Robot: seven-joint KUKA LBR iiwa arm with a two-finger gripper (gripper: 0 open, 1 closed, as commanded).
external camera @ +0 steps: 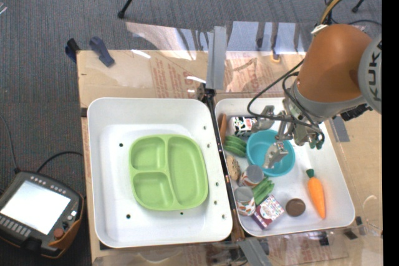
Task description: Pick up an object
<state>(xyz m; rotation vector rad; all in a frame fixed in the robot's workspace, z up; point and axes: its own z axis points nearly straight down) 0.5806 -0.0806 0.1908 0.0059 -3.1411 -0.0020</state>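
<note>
- Gripper (275, 156) hung over the bowl (269, 156), tips down inside the rim; nothing seen between the fingers.
- Jaw state: could not tell, blurred against the bowl.
- Candidate picks crowded the right bin (341, 193): bowl near centre, green veg (235, 146) just left of the bowl, cans (248, 189) below-left of the bowl, carton (269, 211) below the bowl, brown disc (295, 207) lower right of the bowl, carrot (317, 194) right of the bowl and apart.
- Risk: closing on the bowl rim likely to tip or slide it, smooth thin wall, shallow bite.
- Risk: bowl shoved left would jam into veg and cans, touching or nearly so.
- Risk: closing inside the bowl would probably catch air, a miss.
- Risk: wrist bulk near the bin's back wall; a tilt could clip it.
- Green tray (168, 171) sat in the bin left of the bowl, well apart, not in play.
- Writing: "KU" read on the arm (340, 68) up-right of the bowl; carton print and black-and-white pack (242, 125) above-left of the bowl too small to read.
</note>
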